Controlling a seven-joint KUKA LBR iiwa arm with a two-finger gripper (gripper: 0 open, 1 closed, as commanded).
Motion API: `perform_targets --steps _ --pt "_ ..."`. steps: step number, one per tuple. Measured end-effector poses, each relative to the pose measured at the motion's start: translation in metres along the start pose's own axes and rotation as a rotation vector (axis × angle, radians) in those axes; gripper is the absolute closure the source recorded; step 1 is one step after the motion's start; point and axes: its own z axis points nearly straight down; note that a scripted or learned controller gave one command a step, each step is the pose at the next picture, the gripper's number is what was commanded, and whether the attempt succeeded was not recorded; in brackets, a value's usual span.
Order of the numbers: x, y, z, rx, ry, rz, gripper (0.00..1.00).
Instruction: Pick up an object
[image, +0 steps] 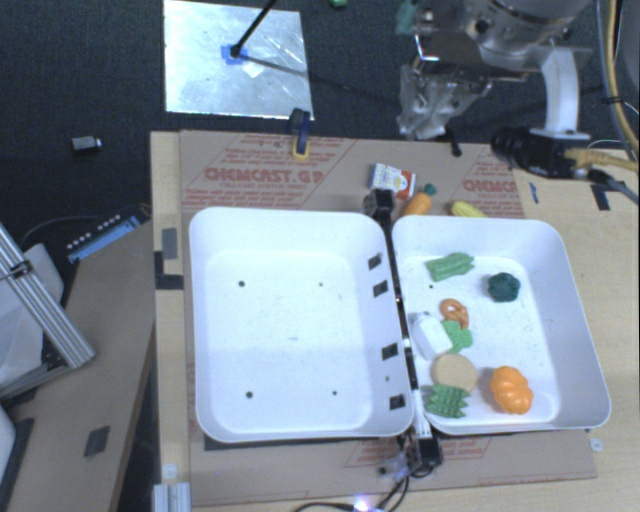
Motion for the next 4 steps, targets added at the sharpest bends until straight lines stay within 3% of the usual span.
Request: perform_targets --steps 1,2,3,4 --pt "0.04 -0.029 0.227 0.019 -0.004 0.0 1.0" --pt "0.037 -0.065 0.144 -0.005 0.003 0.0 1.0" --pt "0.077 -0.094 0.209 0.008 -0.001 -0.001 1.0" --pt "0.073 -0.091 0.16 -0.001 0.001 0.002 1.0"
